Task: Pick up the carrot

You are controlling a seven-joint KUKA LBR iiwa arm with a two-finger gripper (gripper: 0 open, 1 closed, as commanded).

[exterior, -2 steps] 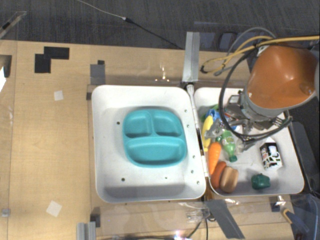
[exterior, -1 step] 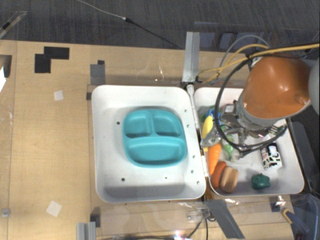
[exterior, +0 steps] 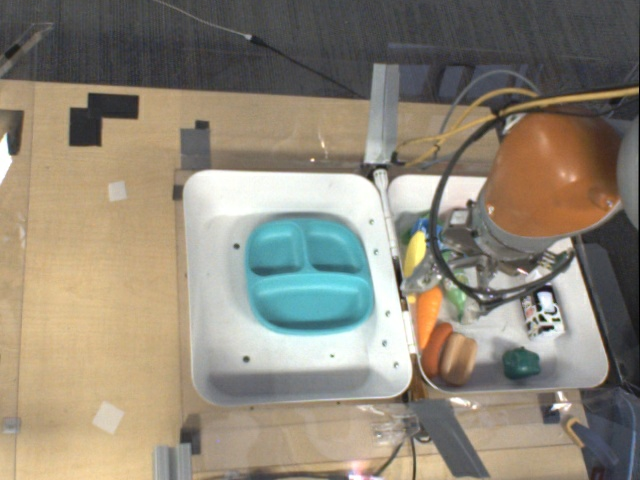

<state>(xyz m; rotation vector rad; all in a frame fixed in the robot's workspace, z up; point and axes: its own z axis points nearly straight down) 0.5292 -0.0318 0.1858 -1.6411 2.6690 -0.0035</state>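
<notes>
The orange carrot point(exterior: 427, 315) lies at the left side of the right bin point(exterior: 580, 373), pointing up toward a yellow item point(exterior: 414, 254). The arm's orange band and wrist hang over the bin's middle, and the gripper point(exterior: 458, 286) sits just right of the carrot's upper end, low in the bin. The wrist and cables hide most of the gripper, and nothing shows the carrot between its fingers.
A teal divided plate point(exterior: 307, 273) rests in the left bin point(exterior: 215, 368). In the right bin, a brown rounded item point(exterior: 458, 357) and an orange-red one point(exterior: 437, 346) lie below the carrot, with a dark green object point(exterior: 521, 363) and a black-and-white item point(exterior: 543, 315) to the right.
</notes>
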